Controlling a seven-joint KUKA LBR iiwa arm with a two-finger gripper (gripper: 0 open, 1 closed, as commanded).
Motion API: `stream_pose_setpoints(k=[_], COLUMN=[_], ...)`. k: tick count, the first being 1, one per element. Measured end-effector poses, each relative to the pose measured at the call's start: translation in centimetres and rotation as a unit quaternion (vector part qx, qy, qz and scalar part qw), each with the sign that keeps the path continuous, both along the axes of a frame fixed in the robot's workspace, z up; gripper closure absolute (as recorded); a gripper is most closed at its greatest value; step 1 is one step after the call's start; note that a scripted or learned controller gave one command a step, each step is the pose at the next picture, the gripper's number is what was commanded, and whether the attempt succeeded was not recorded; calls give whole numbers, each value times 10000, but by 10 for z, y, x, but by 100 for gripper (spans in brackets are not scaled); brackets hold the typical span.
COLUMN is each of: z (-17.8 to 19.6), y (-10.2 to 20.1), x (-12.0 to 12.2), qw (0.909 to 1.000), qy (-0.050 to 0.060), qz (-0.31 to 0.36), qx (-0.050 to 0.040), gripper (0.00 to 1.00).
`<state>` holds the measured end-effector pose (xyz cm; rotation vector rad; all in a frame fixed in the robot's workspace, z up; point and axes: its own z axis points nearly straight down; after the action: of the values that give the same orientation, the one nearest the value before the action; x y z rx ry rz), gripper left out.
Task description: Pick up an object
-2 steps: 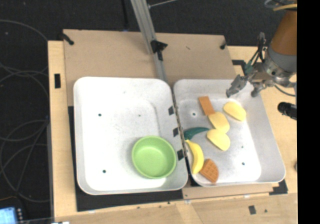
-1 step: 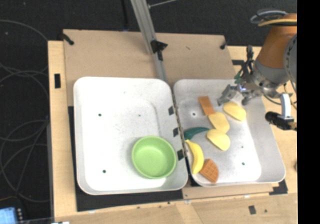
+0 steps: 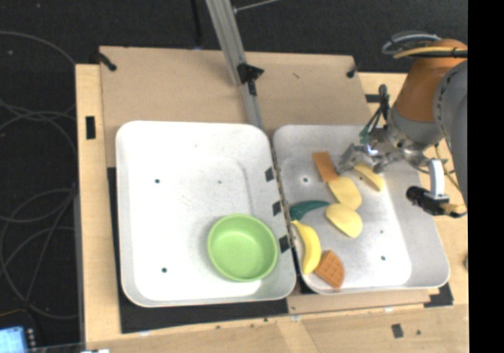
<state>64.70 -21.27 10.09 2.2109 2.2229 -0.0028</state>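
Reaching into the right bin (image 3: 425,265), tool (image 3: 364,156) low beside a pale yellow piece (image 3: 368,178) near the orange block (image 3: 324,165); grip state impossible to tell. Likely mid-approach; next, closing squarely and lifting.

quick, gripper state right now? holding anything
Gripper: low in the right bin, over the yellow pieces; open, shut or holding cannot be told.

A banana (image 3: 307,246), waffle (image 3: 331,269), two pale yellow pieces (image 3: 344,206), an orange slab (image 3: 324,165) and teal item (image 3: 309,207) lie in the right bin (image 3: 409,265); a green bowl (image 3: 242,247) sits upright in the left bin (image 3: 173,170).
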Motion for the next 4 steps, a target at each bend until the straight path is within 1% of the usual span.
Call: stream_pose_setpoints(k=[1, 2, 4], z=[13, 57, 172], y=[-1, -3, 11], x=[1, 2, 3], qw=[10000, 10000, 10000], qy=[-12, -17, 1], qz=[10, -8, -7], qx=[-12, 25, 23], gripper=[100, 100, 100])
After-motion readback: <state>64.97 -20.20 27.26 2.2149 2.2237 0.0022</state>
